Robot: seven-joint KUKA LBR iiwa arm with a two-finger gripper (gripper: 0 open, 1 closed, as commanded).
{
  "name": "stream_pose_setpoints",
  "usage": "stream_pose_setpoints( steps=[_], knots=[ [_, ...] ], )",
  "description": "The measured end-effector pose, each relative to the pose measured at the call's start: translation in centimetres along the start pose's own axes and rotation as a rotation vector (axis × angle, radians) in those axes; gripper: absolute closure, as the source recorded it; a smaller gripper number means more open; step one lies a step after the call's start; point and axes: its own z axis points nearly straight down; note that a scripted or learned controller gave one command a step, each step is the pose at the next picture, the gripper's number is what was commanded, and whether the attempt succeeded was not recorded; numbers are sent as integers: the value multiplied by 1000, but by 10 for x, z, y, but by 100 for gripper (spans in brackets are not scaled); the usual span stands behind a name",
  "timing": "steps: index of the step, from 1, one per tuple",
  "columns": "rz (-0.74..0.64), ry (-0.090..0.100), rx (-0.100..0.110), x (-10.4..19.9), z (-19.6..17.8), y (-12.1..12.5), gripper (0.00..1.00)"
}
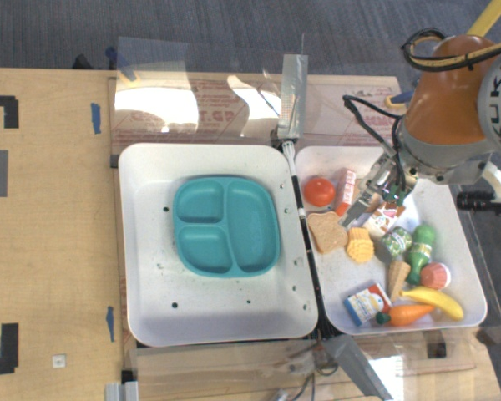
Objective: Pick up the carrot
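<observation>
Over the right bin point(476, 295), the arm comes in from about two o'clock, its orange band uppermost and the grey wrist angled down toward eight o'clock. The gripper point(353, 215) hangs low over the bin's upper middle, just above the slice of bread point(326, 231) and beside the corn cob point(361, 245). Its two fingers point(370, 197) stand slightly spread, with nothing seen between them.

The carrot point(407, 314) lies well apart from the gripper, at roughly five o'clock from it, near the bin's front rim. It rests on its side, the green end toward nine o'clock, touching the banana point(439, 302) at its three o'clock side and just beside the small carton point(366, 303). An ice-cream cone point(397, 277) stands between carrot and corn. A tomato point(320, 191) sits at ten o'clock from the gripper. The left bin point(142, 291) holds a teal divided plate point(227, 225).
</observation>
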Motion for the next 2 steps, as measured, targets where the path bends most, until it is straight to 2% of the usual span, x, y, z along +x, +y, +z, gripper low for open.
stream_pose_setpoints(
  steps=[1, 2],
  knots=[
    [-34, 6, 2, 98, 1, 0, 0],
    [-256, 2, 2, 68, 1, -30, 0]
  ],
)
